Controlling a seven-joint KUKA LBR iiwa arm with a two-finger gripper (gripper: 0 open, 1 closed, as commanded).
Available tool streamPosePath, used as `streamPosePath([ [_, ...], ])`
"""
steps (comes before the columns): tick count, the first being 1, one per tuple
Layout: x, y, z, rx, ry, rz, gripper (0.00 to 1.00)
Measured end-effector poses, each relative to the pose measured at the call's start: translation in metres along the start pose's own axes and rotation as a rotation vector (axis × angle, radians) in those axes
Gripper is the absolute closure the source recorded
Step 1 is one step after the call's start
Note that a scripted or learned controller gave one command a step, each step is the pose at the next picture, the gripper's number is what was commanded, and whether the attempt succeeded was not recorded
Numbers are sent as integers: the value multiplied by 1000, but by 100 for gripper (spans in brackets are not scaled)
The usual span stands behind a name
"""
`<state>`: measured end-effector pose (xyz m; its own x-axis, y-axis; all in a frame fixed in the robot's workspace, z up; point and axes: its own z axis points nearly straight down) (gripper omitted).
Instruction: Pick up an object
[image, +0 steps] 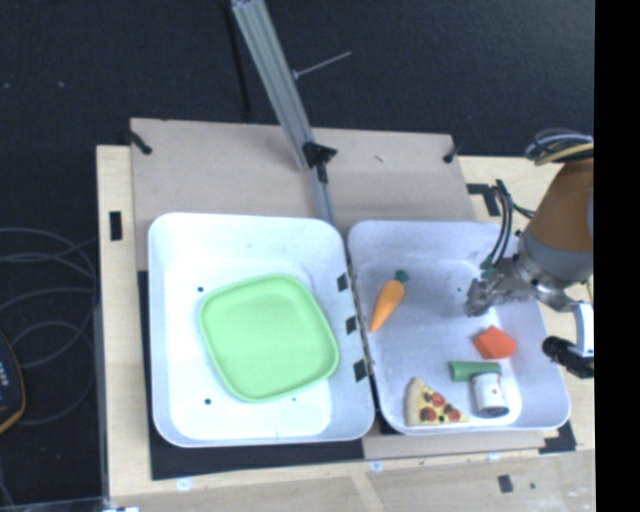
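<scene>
The right bin (430, 245) holds a toy carrot (387, 302) near its left side, an orange-red block (494, 343) toward the right, a green and white cylinder (480, 381) below it, and a pizza slice (433, 405) at the front. My gripper (483, 298) hangs low over the right bin, just above and left of the orange-red block, about a hand's width right of the carrot. Nothing shows between its fingertips.
The left bin (175, 245) carries a light green square plate (267, 336). A grey metal pole (285, 95) slants in from the top toward the gap between the bins. Cables lie off the bench at the left.
</scene>
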<state>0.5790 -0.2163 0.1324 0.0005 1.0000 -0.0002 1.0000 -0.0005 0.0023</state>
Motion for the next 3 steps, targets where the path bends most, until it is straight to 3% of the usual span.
streamPosePath([
  [2,3,12,-119,-4,-1,0,100],
  [3,3,12,-157,-1,0,0,100],
])
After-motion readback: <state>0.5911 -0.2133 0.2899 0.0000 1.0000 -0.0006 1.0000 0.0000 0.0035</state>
